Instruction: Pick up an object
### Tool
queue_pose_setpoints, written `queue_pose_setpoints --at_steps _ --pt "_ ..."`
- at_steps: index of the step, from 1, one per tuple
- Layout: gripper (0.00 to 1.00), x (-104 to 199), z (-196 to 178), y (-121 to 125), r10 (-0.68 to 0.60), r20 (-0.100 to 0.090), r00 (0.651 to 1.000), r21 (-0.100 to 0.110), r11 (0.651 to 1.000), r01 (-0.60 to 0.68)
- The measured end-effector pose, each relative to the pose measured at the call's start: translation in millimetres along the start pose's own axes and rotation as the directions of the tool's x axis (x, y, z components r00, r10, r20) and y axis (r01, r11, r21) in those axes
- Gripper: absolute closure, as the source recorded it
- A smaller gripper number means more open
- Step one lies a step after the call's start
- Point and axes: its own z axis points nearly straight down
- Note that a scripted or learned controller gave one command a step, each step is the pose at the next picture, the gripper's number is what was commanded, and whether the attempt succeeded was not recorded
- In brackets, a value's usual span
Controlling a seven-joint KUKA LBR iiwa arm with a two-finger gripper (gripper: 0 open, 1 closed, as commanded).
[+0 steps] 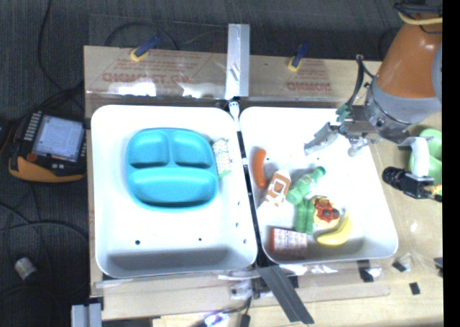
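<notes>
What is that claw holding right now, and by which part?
Nothing. The gripper hangs open above the right bin, with no item between its fingers.

A single fixed camera looks down from above at a slant, far enough back to take in the whole bench (108, 63), both white bins (172, 246) side by side and surrounding dark floor, with the arm (410, 67) entering from the right.

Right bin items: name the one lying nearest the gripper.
The green bottle. Its cap end points up toward the gripper, while the carrot, banana and the rest lie farther away.
</notes>
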Motion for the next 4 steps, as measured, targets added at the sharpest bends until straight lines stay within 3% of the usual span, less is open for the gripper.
queue_pose_setpoints --at_steps 1,2,3,4 --pt "0.00 2 89 -25 0.265 -0.001 0.964 0.001 0.964 -0.265" --pt "1.00 3 81 -25 0.263 -0.002 0.965 0.005 0.965 -0.263" --pt "0.00 3 81 -25 0.263 -0.002 0.965 0.005 0.965 -0.263" --pt "0.00 34 79 -58 0.225 0.001 0.974 0.002 0.974 -0.225"
